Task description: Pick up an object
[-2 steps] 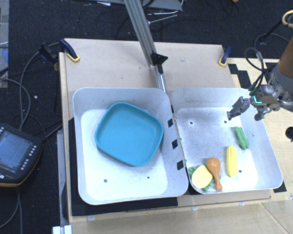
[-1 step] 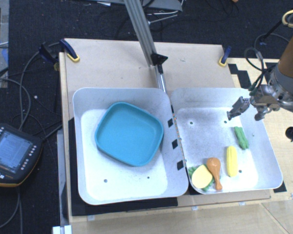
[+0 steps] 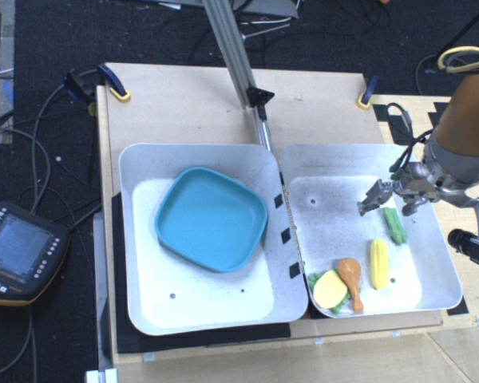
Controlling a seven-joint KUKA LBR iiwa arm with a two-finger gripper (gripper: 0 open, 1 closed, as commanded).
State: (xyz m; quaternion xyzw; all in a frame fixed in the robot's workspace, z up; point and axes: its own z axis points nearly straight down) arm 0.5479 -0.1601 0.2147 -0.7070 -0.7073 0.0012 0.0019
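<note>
Green bean (image 3: pixel 395 225) lies in the right bin (image 3: pixel 327 183), just under the end effector (image 3: pixel 391 199). Its fingers look open and empty, I think. Next it must drop down and pinch.

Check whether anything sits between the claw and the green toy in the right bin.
Nothing visible does. The claw hangs just above the green toy's upper end; the yellow corn lies beside the toy, nearer the bin's front.

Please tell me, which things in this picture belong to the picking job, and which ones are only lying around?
Belonging to the job:
- two-finger gripper over the right white bin
- long green vegetable piece
- yellow corn cob
- orange-brown drumstick toy
- yellow-green round piece

Just lying about:
- blue square plastic plate in the left white bin
- handheld control pendant
</note>
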